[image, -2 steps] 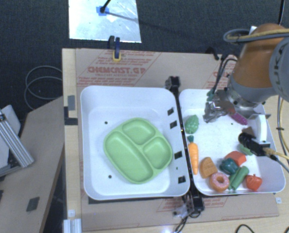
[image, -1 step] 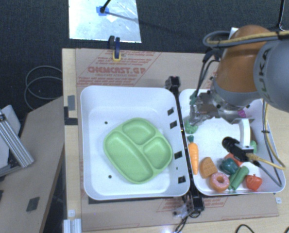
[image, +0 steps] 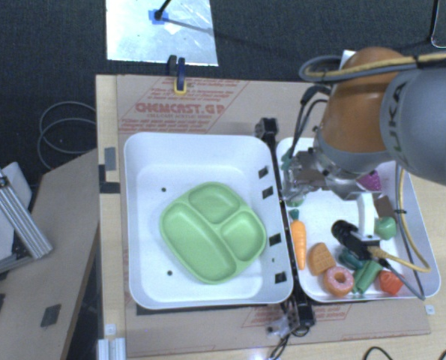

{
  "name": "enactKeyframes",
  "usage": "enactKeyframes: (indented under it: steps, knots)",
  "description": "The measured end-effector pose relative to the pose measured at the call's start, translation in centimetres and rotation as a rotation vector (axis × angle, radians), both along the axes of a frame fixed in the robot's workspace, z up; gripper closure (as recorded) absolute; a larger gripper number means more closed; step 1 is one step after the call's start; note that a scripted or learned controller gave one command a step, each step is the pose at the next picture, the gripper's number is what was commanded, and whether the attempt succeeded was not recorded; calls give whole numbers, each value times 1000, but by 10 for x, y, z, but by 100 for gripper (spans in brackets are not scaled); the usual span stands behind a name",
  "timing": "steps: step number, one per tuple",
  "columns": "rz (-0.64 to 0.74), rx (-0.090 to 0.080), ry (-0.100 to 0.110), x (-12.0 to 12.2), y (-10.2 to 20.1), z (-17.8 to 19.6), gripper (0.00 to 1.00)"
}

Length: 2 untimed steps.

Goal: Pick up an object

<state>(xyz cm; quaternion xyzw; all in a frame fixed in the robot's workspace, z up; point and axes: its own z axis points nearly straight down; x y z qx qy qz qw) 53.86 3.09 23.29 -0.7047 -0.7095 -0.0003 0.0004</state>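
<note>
Both bins are logged as plain white: left bin [image: 200, 142], right bin [image: 324, 208]. The divided plate [image: 211, 231] is noted as pale green, unpatterned. Carrot [image: 299, 242]: orange. Doughnut [image: 337, 280]: tan, iced pink. One red piece [image: 390, 282] and one dark green piece [image: 366, 274] are recorded. Arm [image: 425, 126]: grey, banded orange. Board [image: 185, 100]: tan, printed red.

We pick up red print on the brown sheet [image: 179, 96] in the upper middle of the frame, just above the left white bin [image: 144, 201]; the big line reads "CHEMCAST GP"; the smaller red lines over it are too fine to read; more red print at the bottom edge is also illegible; on the grey arm [image: 432, 133], upper right, large dark letters, seemingly "K" and "U".
</note>
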Motion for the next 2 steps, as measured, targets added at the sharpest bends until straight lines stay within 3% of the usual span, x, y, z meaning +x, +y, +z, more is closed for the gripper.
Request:
enactKeyframes:
  steps: [1,2]
  knots:
    - [-1,-1,-1,10,7,-10,100]
    - [-6,-1,1,-9,5,-12,100]
